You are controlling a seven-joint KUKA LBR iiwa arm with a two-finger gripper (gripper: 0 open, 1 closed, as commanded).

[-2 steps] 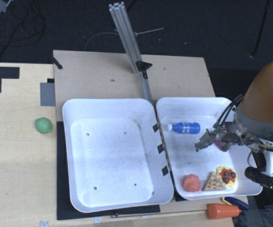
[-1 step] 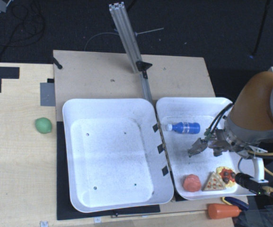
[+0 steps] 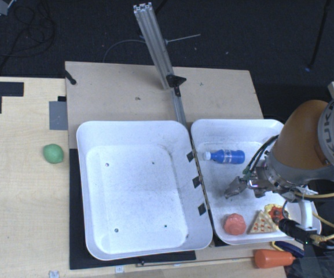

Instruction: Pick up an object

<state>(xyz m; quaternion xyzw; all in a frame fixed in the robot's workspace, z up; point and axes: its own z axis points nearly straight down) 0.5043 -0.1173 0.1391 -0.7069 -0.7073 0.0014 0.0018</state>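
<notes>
You are looking at three candidates lying in the right bin (image 3: pixel 236 126): a blue bottle (image 3: pixel 224 156) on its side near the bin's far left, a red ball-like object (image 3: pixel 234 224) by the near wall, and a pizza-slice toy (image 3: pixel 264 222) just right of that. The gripper (image 3: pixel 234 190) is hanging between them over bare bin floor, touching none of them. Its fingers are too dark and small to judge, so I cannot tell how they are set, and nothing is showing between them. The bottle is lying just beyond the gripper, toward the far wall, with its long axis running left to right across the bin. The red object is sitting about as near on the other side. The left bin (image 3: pixel 97 132) and a green ball (image 3: pixel 54 153) on the bench (image 3: pixel 16 201) are lying well apart from the arm.
</notes>
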